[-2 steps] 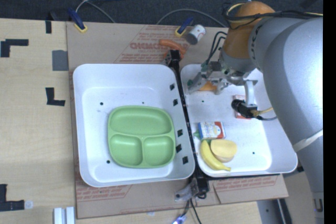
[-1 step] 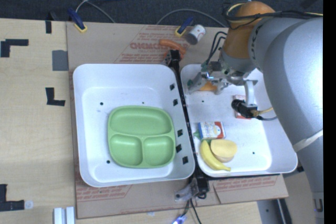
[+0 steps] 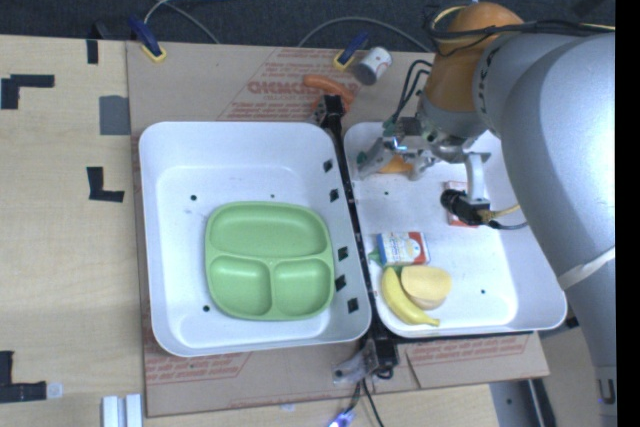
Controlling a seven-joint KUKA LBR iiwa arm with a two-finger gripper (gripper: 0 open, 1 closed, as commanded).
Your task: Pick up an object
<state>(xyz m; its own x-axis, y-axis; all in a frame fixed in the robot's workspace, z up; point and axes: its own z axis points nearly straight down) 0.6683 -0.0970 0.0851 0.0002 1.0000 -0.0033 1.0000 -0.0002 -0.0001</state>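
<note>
The gripper (image 3: 392, 153) is seen low in the right bin's (image 3: 500, 300) upper left corner, finger state not discernible, while banana (image 3: 400, 300), potato (image 3: 428, 285) and card (image 3: 402, 247) are left at lower center.

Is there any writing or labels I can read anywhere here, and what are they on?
Red print on the cardboard sheet under the bins: too blurred and upside down to read.
Small carton in the right bin, red, white and green label: too small to read.
Nothing legible on the green divided plate or the gripper.
</note>
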